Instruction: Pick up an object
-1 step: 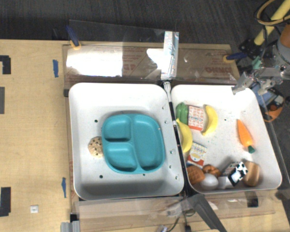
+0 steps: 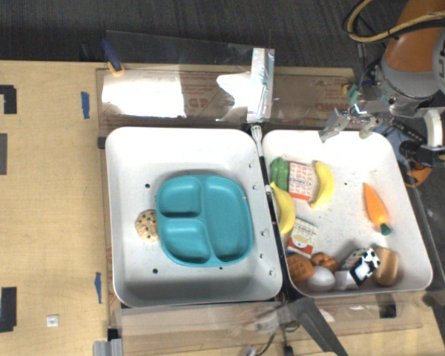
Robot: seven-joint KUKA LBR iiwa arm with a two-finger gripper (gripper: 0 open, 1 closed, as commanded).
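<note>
While the gripper hovers at the upper right of the frame over the right bin's far rim, its fingers look spread and hold nothing. Below it lie two bananas, a carrot and small toys; the left bin holds a teal tray and a cookie.

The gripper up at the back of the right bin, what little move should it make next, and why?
Probably a short move toward the camera and down. The gripper sits at the far rim of the right bin, with nothing between its fingers, and the carrot lies alone on bare floor close by, apart from the crowded toys.
</note>
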